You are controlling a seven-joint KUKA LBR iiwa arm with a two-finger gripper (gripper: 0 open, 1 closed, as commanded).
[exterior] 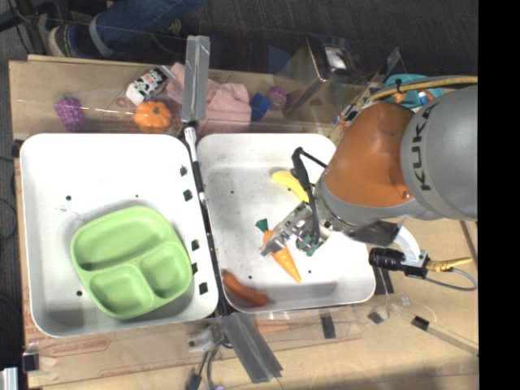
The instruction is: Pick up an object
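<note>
Gripper (280, 240) low in right bin (244, 157), right on toy carrot (286, 262). Fingers blurred against clutter; you cannot tell if spread or pinching. Carrot lies on bin floor, tip toward 5 o'clock, green top by gripper. Looks not lifted yet; judge grasp unconfirmed, lift left to do. Banana (290, 183) at 12 o'clock from gripper, partly under arm. Sausage (244, 291) at 7 o'clock, near bin's front wall. Left bin (49, 161) holds green divided plate (132, 260). Watch whether carrot rises with gripper.
</note>
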